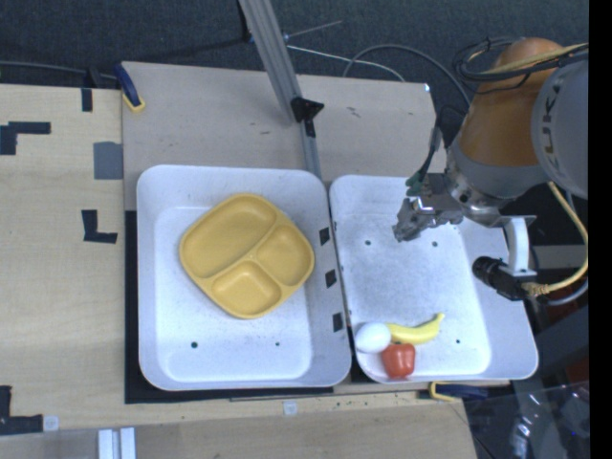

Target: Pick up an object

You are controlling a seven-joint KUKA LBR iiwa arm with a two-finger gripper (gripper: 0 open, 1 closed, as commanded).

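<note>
In the right bin (430,285), three small objects lie close together at the near left corner: a white egg (373,337), a yellow banana (419,330) and a red pepper (400,360). My gripper (411,223) hangs over the far part of the right bin, well away from these objects, and I see nothing in it. The slant of the view hides how its fingers stand.
A yellow divided plate (247,254) lies in the left bin (229,352). A metal pole (277,55) slants up from between the bins at the back. The grey and orange arm (512,113) crowds the right side, with cables beside it.
</note>
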